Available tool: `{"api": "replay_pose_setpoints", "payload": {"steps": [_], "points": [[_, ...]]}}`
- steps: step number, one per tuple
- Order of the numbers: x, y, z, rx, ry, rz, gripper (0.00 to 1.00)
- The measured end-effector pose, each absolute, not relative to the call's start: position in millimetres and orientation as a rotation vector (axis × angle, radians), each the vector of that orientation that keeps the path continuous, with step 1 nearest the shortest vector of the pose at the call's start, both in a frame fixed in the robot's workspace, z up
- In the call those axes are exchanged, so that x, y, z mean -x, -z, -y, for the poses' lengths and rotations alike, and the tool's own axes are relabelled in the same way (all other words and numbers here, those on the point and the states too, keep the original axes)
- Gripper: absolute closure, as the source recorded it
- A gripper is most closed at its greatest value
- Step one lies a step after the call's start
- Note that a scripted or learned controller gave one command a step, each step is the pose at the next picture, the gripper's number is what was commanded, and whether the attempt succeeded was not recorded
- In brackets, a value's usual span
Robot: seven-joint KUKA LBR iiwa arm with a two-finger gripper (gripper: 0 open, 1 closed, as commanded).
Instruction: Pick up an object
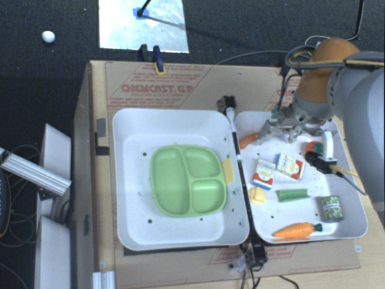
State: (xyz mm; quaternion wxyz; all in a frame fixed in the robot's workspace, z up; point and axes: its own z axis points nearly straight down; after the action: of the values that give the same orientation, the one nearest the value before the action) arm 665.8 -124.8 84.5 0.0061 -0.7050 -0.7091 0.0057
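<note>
Camera view puts my tool low over the far end of the right bin, near an orange piece by the divider; I cannot tell how it is set or whether it has anything. Loose items lie apart on the bin floor: two small cartons, a green stick, a carrot. I judge the carrot light, stiff and slightly slick; I'd take it across its thick middle. The green tray sits in the left bin.
</note>
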Motion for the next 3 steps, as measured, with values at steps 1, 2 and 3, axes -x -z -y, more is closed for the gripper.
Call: {"api": "replay_pose_setpoints", "payload": {"steps": [1, 2, 3], "points": [[-666.0, -94.9, 123.4, 2.200, -0.016, 2.219, 1.00], [-666.6, -95.2, 123.2, 2.201, -0.014, 2.221, 0.00], [-625.8, -84.4, 134.3, 2.221, 0.001, 2.224, 0.00]]}}
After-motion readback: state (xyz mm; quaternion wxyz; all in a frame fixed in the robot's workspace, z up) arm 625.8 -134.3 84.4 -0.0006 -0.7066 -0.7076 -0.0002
